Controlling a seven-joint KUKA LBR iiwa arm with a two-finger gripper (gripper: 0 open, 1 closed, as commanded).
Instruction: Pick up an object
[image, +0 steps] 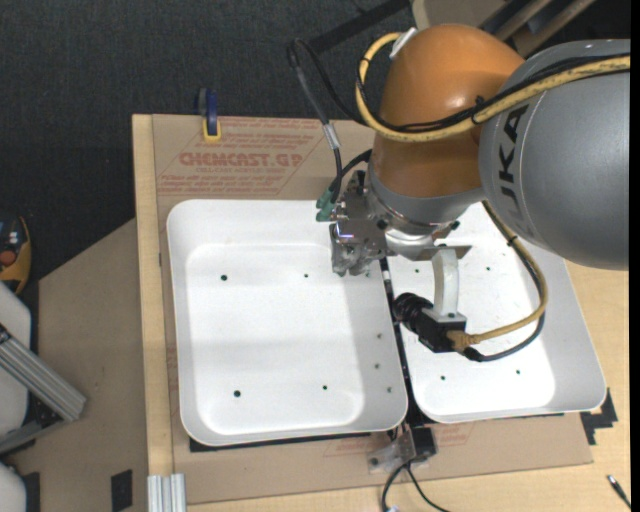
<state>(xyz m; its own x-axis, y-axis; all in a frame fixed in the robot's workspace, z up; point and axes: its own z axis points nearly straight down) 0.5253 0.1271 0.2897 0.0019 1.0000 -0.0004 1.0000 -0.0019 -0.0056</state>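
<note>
1. Arm (500, 120) reaches over the bins; gripper (352, 250) sits low at the left bin's (200, 350) right edge, near its far corner.
2. Finger state: cannot tell.
3. Right bin (540, 380): object to pick not discernible.

We are reaching arm (560, 150) in from right, grey link and orange band (440, 100) hanging over divide between two bins (395, 340). We are pointing wrist downward, gripper (352, 262) sitting just left of that divide, near its far end. Cable is looping off wrist, right of divide.
</note>
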